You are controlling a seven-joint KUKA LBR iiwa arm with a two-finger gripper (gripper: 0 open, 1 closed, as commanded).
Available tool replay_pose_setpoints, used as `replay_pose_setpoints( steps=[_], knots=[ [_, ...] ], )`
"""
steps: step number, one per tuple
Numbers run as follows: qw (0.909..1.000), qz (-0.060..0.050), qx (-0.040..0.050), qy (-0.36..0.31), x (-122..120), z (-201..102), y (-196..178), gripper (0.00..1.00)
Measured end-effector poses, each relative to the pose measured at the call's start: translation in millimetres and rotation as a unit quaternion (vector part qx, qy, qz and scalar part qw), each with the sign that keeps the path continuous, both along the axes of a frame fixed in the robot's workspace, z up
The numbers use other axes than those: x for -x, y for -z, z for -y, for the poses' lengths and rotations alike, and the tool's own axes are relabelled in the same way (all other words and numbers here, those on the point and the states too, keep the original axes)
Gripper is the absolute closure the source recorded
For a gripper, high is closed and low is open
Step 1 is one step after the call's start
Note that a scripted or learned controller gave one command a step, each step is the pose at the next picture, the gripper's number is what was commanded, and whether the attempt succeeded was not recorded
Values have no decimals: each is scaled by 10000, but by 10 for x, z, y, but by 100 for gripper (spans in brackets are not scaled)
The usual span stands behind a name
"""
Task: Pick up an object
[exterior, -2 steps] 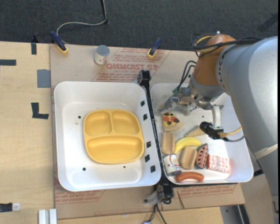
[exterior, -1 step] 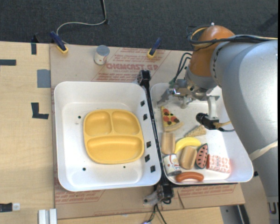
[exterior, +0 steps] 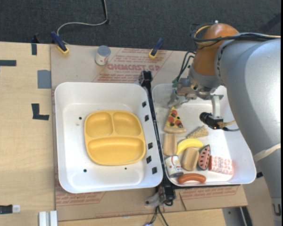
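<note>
the gripper (exterior: pixel 179 94) hangs above the right bin's (exterior: pixel 247 171) far end, grip state hidden, just beyond the pizza slice (exterior: pixel 174 120); best to centre over that slice before descending.

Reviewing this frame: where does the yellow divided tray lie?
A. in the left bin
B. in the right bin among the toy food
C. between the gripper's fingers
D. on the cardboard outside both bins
A: the tray lies flat in the left bin, while the toy food such as the pizza slice and banana sits in the right bin.
</note>
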State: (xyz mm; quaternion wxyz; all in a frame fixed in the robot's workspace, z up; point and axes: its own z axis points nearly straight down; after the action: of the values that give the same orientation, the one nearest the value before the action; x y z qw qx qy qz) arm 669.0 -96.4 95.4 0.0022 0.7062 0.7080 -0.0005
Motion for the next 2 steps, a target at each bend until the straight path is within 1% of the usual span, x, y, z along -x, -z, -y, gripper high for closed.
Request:
replay_pose_setpoints(
  steps=[1,2],
  knots=[
    [10000,-4,4,0,2,2,2,0],
    [10000,-1,-4,12,186,-20,97,0]
  ],
)
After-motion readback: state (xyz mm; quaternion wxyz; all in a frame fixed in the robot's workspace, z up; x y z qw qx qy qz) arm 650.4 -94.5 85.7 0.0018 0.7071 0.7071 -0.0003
